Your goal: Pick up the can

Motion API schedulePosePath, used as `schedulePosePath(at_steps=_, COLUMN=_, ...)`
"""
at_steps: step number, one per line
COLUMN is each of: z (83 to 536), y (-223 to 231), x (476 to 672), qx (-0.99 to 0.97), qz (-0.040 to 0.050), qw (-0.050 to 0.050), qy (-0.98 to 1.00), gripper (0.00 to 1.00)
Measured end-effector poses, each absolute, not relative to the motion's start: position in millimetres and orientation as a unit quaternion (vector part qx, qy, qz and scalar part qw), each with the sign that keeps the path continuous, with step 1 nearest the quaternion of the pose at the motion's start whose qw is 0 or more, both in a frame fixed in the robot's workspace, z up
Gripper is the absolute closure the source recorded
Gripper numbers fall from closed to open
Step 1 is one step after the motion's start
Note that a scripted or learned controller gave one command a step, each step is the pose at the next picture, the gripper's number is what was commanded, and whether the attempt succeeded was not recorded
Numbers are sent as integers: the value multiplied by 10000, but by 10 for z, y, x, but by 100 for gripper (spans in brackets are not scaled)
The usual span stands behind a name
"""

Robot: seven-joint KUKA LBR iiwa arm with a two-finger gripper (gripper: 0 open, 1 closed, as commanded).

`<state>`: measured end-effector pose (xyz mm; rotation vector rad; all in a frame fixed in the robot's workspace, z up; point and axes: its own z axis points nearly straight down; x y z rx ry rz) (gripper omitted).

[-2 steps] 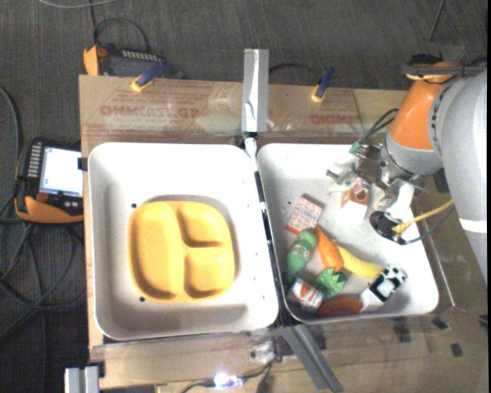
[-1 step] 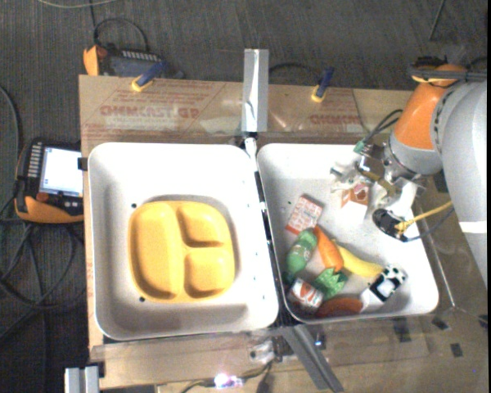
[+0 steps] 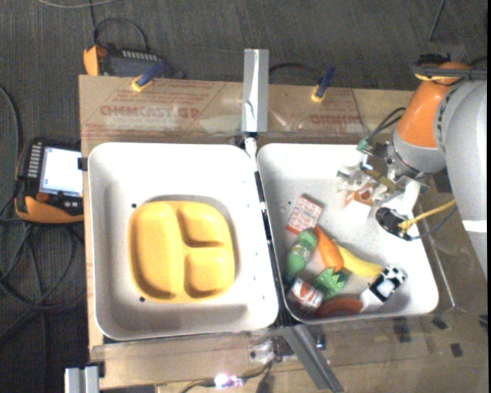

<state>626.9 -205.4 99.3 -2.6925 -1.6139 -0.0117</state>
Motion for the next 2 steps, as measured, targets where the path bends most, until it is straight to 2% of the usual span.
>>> schedulePosePath(at_steps=1, z=2135, y=-1711, x=6605, qx=-8696, qz=18, qw=-4, qy=-4938, gripper=100)
schedulePosePath(at_steps=2, z=2318, y=-1091, x=6682, qx=-8840, qz=19, qw=6, qy=-4674, gripper=100)
